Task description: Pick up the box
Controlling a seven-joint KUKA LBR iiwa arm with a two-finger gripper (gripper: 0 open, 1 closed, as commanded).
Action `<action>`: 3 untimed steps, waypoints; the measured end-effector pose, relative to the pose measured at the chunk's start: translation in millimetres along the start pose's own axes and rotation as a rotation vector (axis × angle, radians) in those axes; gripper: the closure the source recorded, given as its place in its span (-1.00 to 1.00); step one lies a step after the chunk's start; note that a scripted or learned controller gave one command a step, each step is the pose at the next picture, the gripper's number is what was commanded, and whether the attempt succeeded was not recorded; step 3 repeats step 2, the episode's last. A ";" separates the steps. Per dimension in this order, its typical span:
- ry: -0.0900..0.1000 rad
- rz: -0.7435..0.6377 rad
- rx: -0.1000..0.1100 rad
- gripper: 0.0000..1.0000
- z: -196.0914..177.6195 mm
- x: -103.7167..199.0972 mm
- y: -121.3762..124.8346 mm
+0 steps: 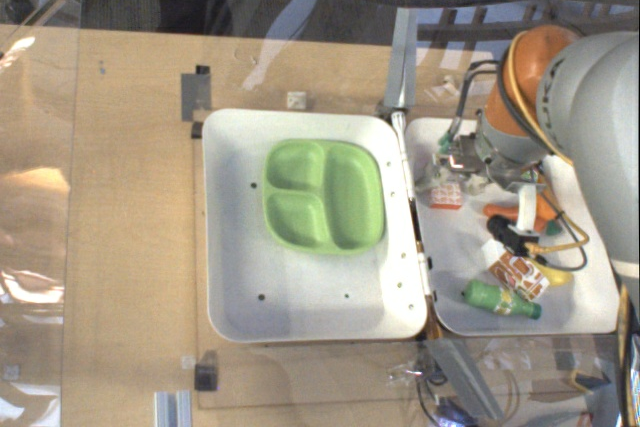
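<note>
Here gripper point(456, 162) over right bin point(455, 253), beside red-white box point(447, 196); grip state unclear, label print unreadable.

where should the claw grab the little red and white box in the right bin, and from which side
The red and white box seems to lie flat, close to the left wall of the right bin, and that wall likely blocks a sideways approach. So bring the claw straight down from above and close it across the box's narrower width, gripping the two longer edges.
</note>
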State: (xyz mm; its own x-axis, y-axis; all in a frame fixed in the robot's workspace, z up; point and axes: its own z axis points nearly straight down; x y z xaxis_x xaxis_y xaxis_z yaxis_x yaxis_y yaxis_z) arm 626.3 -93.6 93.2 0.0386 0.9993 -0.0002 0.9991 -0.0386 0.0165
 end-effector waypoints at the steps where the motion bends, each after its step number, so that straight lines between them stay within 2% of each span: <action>1: -0.003 -0.006 -0.010 1.00 -12.5 0.2 3.1; 2: 0.000 -0.065 0.011 1.00 -92.5 71.1 42.4; 3: 0.000 -0.065 0.011 1.00 -92.5 71.1 42.4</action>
